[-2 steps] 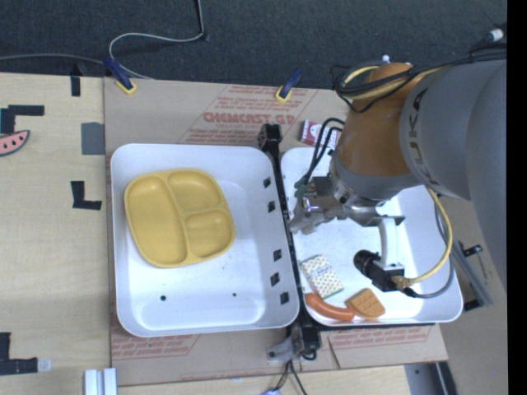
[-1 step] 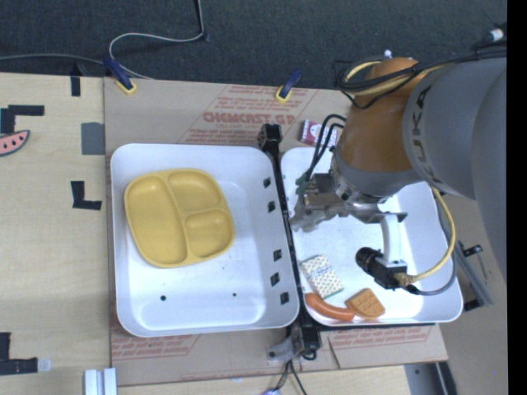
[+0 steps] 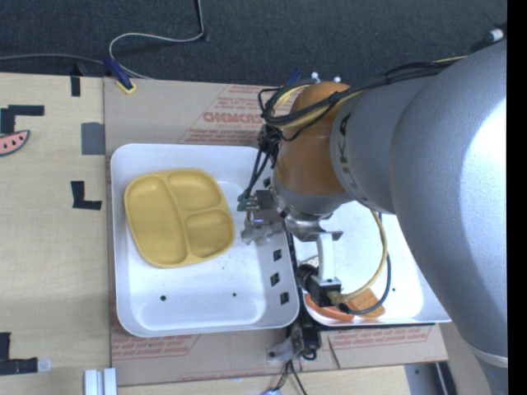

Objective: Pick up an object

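Gripper [image 3: 259, 219] sits low by the wall between the two bins. Honestly can't tell if it's apart or together, since the wrist blocks it, and I see nothing in it. The nearest target is the yellow divided plate [image 3: 177, 216], just view-left of it and flat in the left bin [image 3: 198, 303], so probably a rim grab. A half-hidden orange thing [image 3: 325, 312] lies just below it in the right bin [image 3: 405, 290].

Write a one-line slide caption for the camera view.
Arm reaches over right bin; yellow divided plate lies in left bin.

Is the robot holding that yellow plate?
No, the yellow plate lies flat in the view's left bin, clear of the arm.
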### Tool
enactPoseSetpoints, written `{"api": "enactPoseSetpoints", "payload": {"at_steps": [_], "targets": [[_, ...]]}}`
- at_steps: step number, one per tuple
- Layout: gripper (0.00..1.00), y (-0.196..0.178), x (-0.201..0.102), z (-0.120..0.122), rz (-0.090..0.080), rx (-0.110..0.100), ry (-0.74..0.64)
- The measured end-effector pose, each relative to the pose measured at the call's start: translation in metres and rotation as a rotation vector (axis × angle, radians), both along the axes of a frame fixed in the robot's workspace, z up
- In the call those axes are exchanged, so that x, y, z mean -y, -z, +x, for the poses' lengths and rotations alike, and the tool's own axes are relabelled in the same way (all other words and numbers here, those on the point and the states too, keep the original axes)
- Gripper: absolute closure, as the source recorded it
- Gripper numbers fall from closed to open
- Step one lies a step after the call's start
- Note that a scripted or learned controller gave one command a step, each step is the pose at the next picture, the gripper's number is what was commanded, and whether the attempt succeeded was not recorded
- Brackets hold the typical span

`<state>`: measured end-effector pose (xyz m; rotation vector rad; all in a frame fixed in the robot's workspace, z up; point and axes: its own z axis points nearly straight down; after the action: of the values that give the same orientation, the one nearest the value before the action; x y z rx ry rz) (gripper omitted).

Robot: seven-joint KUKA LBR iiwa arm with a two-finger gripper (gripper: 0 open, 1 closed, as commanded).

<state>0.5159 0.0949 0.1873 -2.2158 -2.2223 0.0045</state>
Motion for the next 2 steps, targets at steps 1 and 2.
{"api": "enactPoseSetpoints", "payload": {"at_steps": [1, 2], "targets": [[0.00, 0.000, 0.000, 0.000, 0.000, 0.001, 0.001], [0.00, 0.033, -0.080, 0.012, 0.000, 0.000, 0.000]]}}
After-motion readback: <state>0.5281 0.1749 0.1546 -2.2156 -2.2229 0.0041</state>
